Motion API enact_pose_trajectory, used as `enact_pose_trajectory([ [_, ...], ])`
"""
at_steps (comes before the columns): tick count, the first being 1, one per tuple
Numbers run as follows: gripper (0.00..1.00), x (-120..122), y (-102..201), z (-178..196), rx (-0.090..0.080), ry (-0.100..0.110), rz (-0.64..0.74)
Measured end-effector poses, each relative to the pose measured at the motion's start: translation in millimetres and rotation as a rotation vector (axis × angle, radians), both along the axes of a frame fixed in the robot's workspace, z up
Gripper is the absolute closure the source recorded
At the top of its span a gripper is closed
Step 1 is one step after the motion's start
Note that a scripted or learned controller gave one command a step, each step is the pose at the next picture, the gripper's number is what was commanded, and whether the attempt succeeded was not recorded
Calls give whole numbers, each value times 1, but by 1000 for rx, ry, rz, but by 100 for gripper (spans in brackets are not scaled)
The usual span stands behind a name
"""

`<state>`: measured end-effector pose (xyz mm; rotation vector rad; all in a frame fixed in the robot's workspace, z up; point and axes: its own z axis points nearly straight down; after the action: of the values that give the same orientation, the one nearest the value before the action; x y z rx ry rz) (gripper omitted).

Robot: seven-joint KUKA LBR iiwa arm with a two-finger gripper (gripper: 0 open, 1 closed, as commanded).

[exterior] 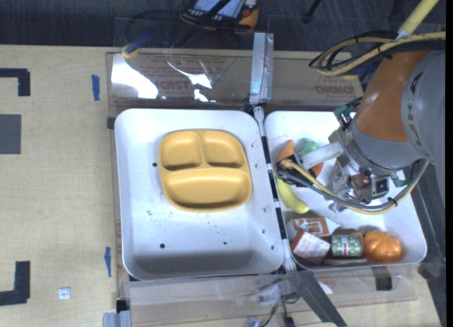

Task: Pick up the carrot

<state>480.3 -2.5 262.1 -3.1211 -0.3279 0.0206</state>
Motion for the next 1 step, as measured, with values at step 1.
enact_pose_trajectory([
  [1, 100, 0, 0, 9, 0, 2, 0],
])
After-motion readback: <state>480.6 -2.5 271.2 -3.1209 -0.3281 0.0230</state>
